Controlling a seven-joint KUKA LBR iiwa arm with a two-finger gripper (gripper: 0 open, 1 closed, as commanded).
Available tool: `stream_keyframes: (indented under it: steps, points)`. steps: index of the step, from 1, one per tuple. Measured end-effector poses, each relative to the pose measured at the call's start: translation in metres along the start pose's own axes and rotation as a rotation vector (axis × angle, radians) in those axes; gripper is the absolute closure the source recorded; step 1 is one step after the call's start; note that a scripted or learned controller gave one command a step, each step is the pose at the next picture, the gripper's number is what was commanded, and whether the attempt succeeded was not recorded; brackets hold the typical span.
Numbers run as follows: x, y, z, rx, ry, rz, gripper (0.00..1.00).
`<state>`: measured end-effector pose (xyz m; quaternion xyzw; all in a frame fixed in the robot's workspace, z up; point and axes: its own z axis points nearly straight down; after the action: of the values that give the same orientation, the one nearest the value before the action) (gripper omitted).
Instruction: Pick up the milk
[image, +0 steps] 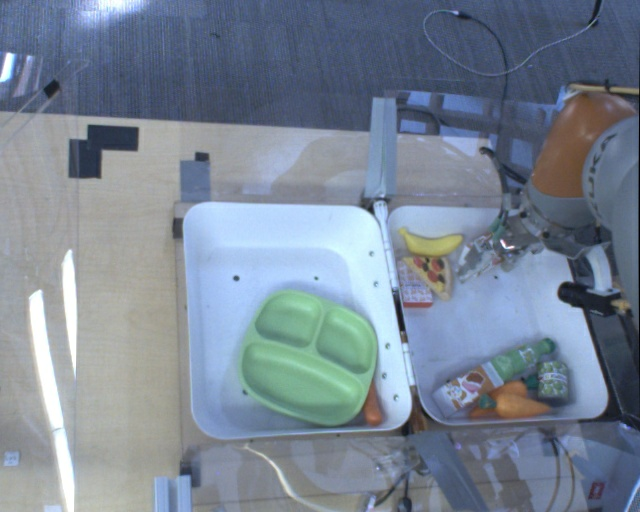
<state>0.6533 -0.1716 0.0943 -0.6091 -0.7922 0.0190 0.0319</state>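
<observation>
A small white and red carton (414, 289), which looks like the milk, lies at the left wall of the right bin (500, 320), touching a pizza slice toy (432, 272). My gripper (482, 256) hangs low over the back of the right bin, a short way right of the carton and the pizza slice, with nothing visibly held. The grey arm with its orange band (580, 150) comes in from the upper right.
A banana (432, 241) lies at the back of the right bin. At its front lie a green and orange bottle (497, 371), a carrot (515, 403) and a small dark green packet (553, 380). The left bin (230, 250) holds a green divided plate (308, 356) with an orange item (372, 408) beside it.
</observation>
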Motion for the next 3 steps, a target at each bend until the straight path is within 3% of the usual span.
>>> stream_keyframes:
  steps: [1, 2, 3]
  points:
    - [0.041, -0.028, -0.1, -0.077, -0.031, 0.003, 1.0]
    - [0.041, -0.028, -0.1, -0.076, -0.03, 0.004, 0.0]
    - [0.005, -0.04, -0.017, -0.099, -0.05, -0.09, 0.0]
